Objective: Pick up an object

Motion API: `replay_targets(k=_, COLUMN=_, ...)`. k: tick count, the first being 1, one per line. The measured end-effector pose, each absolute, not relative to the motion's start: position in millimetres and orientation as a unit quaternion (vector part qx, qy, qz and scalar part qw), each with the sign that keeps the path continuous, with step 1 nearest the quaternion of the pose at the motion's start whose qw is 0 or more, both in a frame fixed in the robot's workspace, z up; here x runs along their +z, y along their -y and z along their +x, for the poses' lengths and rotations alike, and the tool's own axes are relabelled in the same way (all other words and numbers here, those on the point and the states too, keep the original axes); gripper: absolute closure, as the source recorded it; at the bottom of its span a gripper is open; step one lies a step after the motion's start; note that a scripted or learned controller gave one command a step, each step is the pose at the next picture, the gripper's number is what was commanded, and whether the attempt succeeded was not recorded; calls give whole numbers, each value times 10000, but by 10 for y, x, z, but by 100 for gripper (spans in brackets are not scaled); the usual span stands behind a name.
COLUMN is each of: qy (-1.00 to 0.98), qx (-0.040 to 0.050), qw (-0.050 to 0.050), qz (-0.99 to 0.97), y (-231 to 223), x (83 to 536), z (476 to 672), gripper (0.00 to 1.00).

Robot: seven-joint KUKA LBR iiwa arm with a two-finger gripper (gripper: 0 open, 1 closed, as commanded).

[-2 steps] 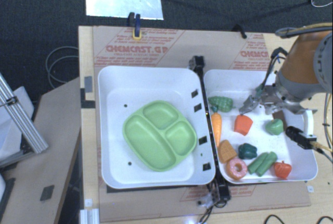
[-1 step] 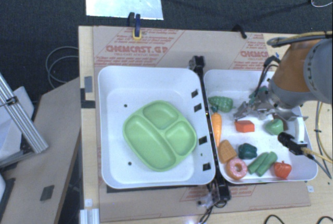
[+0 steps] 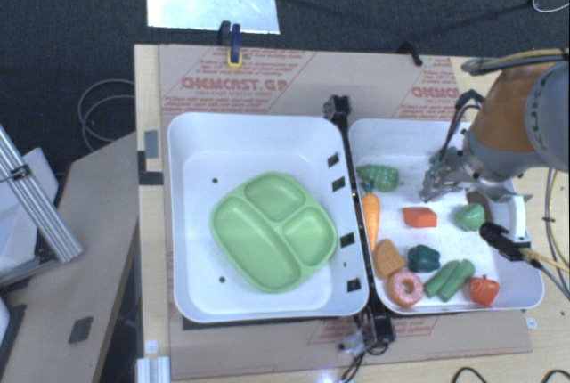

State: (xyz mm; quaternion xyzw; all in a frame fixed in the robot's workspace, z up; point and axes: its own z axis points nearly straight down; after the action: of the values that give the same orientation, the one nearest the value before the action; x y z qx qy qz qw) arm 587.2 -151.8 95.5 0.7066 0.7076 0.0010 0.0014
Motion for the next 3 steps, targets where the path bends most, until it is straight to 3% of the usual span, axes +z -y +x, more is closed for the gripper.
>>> replay_targets(k=2, qy=-7069, qx=17, qw=35, qz=7073, y=1640, x=2052, z=5766, gripper=100)
replay_targets(k=3, qy=-7083, qx=10, qw=16, qz=7059, y=1643, x=2257, z=5776, gripper=100)
